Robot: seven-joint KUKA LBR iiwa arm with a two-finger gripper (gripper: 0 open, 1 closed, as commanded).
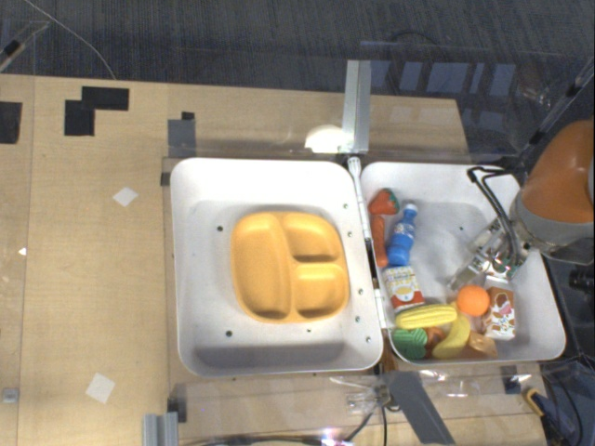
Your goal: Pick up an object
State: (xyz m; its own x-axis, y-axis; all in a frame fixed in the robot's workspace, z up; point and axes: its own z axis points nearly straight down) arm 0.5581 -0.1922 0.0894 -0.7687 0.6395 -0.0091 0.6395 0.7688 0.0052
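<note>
Orange ball point(473, 300) sits round, with no long axis, just below my claw point(490, 262) and barely apart; whether my claw is apart or together, I cannot tell.

A single fixed camera looks down at a slant from above the bench point(84, 277), far enough to take in both bins. The left bin point(191, 249) sits mid-frame, the right bin point(446, 189) toward the right edge.
</note>
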